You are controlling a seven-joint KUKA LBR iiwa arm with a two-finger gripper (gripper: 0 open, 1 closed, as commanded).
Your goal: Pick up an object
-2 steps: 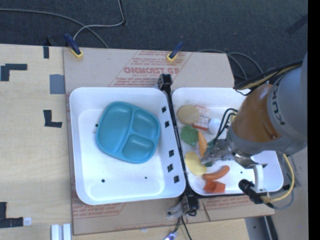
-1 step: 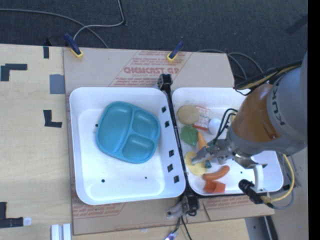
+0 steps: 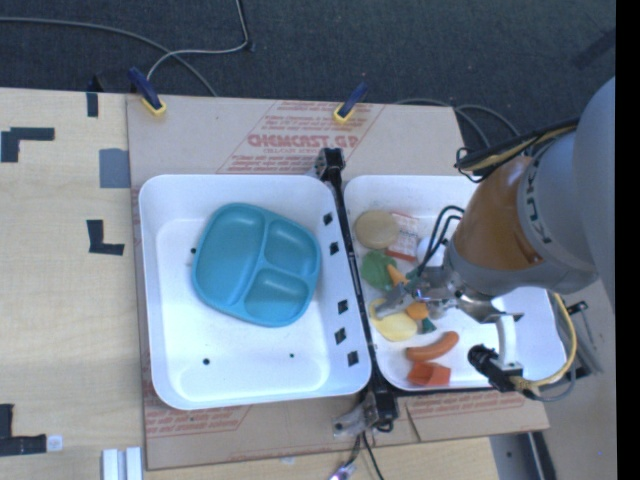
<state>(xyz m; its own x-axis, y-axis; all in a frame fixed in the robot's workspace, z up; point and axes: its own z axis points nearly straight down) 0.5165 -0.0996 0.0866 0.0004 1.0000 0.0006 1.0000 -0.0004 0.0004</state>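
Note:
My gripper (image 3: 413, 296) is down in the right bin (image 3: 540, 363), among a heap of toy food. Around its tip lie a green piece (image 3: 377, 268), a yellow piece (image 3: 394, 326) and a small orange piece (image 3: 417, 312). A tan round item (image 3: 376, 229) sits toward the bin's far side, with a red and white piece (image 3: 404, 238) beside it. A hot dog sausage (image 3: 432, 347) and a red block (image 3: 430, 373) lie near the front edge. The arm's orange band (image 3: 495, 223) and grey wrist cover the bin's right half.
The left bin (image 3: 170, 268) holds a blue divided plate (image 3: 256, 264). A black divider with clips (image 3: 343, 268) runs between the bins. Cardboard (image 3: 290, 138) lies under both bins, with yellow and blue clamps (image 3: 148, 92) at its far edge. Cables (image 3: 230, 28) trail across the dark floor.

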